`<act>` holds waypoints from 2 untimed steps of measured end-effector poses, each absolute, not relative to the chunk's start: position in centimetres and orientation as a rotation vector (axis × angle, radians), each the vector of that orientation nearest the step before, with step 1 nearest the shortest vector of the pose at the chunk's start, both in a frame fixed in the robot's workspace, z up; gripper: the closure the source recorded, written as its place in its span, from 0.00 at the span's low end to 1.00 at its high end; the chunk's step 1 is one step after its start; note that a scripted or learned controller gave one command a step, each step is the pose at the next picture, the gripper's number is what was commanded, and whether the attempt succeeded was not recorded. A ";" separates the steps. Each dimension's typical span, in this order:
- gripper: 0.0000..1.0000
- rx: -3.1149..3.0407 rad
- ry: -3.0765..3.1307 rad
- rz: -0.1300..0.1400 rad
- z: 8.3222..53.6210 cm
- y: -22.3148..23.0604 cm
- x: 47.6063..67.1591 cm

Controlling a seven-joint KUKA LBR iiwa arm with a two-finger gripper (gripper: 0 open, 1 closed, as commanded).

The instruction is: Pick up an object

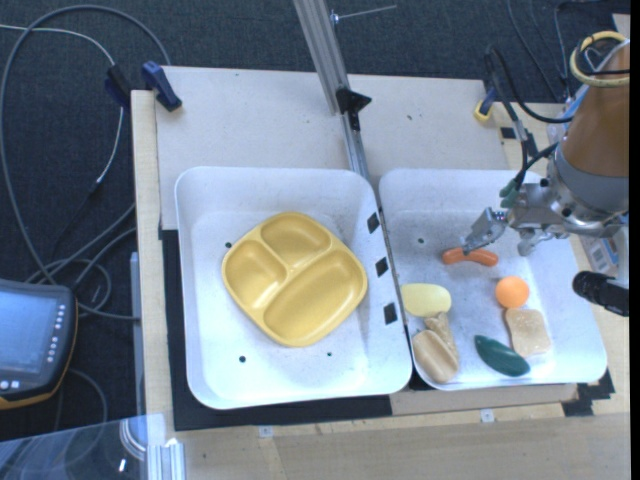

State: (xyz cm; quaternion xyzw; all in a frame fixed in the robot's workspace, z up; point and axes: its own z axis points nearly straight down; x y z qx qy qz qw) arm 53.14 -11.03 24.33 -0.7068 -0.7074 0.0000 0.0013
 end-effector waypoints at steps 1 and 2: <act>0.00 -2.219 -2.221 0.000 24.3 -11.0 53.1; 0.00 -2.217 -2.216 0.005 18.8 -10.8 52.1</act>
